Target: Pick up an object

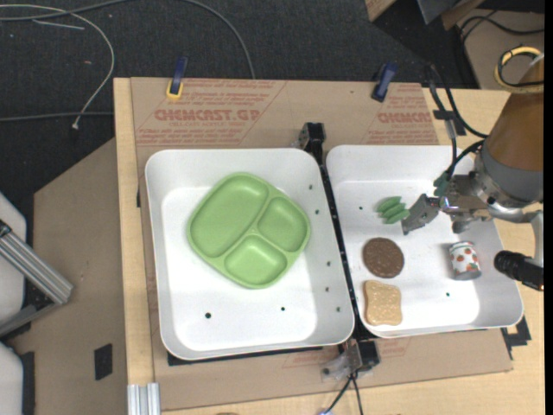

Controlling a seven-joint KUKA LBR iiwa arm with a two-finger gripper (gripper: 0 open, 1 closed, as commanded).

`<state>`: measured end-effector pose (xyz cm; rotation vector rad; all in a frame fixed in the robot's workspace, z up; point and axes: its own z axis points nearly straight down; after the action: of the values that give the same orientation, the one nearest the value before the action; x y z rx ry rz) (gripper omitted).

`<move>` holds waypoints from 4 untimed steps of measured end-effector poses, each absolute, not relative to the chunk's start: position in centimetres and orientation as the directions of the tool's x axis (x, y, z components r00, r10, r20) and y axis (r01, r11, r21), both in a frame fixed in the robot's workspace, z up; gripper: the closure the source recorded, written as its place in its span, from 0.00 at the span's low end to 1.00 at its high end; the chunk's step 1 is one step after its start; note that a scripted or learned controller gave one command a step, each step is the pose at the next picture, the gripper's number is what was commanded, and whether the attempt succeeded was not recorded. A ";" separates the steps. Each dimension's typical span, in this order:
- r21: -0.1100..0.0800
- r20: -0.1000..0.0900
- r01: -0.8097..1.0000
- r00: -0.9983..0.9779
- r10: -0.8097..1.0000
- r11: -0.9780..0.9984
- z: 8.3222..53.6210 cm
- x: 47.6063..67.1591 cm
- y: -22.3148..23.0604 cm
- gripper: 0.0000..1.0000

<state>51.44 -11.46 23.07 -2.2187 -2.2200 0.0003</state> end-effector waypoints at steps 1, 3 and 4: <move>-0.008 0.003 1.000 0.001 1.000 -0.001 17.1 50.6 -11.1 0.00; -0.005 0.003 1.000 0.001 1.000 -0.001 8.3 50.1 -11.1 0.00; 0.000 0.002 1.000 0.001 1.000 -0.001 9.6 50.2 -11.1 1.00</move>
<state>50.23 -11.13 9.58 -2.2215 -2.2193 -0.0029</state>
